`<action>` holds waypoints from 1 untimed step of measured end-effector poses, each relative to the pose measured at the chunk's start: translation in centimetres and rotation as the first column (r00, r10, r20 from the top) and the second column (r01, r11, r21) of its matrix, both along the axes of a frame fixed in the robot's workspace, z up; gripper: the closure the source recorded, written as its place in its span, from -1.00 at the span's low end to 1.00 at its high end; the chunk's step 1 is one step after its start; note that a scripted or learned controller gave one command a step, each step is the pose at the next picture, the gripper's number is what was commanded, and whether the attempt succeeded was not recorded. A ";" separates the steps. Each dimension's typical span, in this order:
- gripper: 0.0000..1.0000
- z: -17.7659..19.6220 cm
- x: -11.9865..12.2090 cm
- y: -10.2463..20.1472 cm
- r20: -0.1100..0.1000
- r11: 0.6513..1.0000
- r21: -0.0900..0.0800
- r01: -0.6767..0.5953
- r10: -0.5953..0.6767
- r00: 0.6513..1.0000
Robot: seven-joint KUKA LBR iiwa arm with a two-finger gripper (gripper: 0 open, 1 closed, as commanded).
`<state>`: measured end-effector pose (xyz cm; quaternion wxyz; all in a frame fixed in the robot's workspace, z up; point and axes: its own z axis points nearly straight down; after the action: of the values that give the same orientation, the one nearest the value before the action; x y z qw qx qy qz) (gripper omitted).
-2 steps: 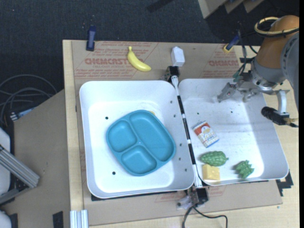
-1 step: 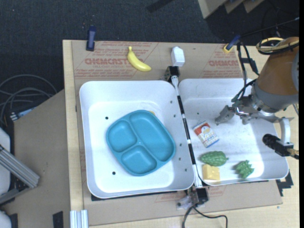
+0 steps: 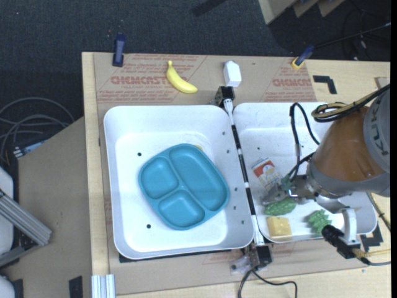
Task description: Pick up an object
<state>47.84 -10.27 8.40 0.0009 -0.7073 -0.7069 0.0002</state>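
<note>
We take the right bin point(image 3: 248, 120) as our landmark. The pincer point(image 3: 277, 194) sits low in its front half, directly over a green object point(image 3: 280, 206) that lies against the bin floor. A yellow block point(image 3: 279, 227) lies just nearer the front wall, and a small card point(image 3: 265, 169) just behind the pincer. We cannot tell whether the pincer is released or clenched. We judge the green object to be the nearest target, immediately below.
</note>
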 end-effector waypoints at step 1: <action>-1.00 0.0 0.0 1.1 0.000 1.000 0.001 -0.001 0.001 1.000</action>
<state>47.88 -9.14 8.43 0.0012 -0.7072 -0.7071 0.0000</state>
